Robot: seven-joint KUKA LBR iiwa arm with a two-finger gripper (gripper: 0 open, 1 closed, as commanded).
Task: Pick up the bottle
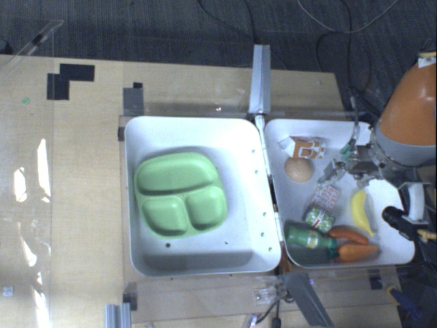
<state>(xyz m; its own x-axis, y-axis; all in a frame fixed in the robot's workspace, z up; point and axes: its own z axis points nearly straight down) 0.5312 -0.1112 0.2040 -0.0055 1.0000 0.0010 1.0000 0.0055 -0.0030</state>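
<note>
Camera view: two white bins sit side by side on the bench. Left bin (136,251) holds a green divided tray (180,193), lying flat near the middle. Right bin (392,251) holds the clutter: small carton (307,147) at the far end, a round tan egg-like item (298,170) just below it, a clear wrapped pkg w/ green label (322,207) mid-bin, a banana (360,212) to its right, and two carrots (351,244) at the near edge. Green bottle (308,238) lies on its side along the near-left corner of the right bin, touching the carrots. Arm w/ orange band (413,108) comes in from the right; gripper (351,164) hangs over the far part of the right bin, well apart from the bottle, nothing between its fingers. Jaws: can't tell if spread or closed.
</note>
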